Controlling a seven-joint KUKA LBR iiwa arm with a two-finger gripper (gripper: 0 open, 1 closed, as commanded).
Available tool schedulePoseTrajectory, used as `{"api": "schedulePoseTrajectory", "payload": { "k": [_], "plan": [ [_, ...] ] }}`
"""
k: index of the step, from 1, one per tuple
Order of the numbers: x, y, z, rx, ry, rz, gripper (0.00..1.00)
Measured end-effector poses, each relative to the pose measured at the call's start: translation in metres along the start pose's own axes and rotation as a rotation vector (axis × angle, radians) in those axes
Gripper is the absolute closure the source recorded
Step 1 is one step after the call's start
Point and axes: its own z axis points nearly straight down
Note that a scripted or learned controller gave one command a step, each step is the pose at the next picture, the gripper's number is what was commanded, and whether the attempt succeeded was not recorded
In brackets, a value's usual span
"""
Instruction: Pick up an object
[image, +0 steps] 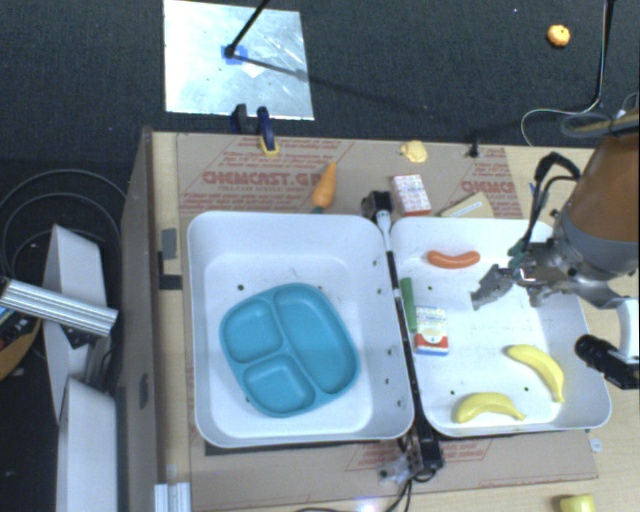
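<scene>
Claw (492, 288) is being held above the right bin (592, 395), fingers apart, nothing gripped. A sausage (453, 259) is being seen just beside it; a small carton (431, 330) and two bananas (537, 366) (487, 407) are lying nearer. A blue tray (288, 347) is being kept in the left bin (215, 260).

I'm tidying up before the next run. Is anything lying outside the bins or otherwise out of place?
Yes. A carrot, a small pink-and-white box and a yellowish lump lie on the cardboard behind the bins, outside both. An orange ball sits on the dark floor.
</scene>
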Motion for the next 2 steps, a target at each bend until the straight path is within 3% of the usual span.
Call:
{"api": "schedulePoseTrajectory", "payload": {
  "k": [1,2],
  "plan": [
    [-0.053,-0.031,0.141,0.012,0.001,0.009,0.0],
    [-0.087,0.052,0.09,-0.008,-0.004,-0.002,0.0]
  ]
}}
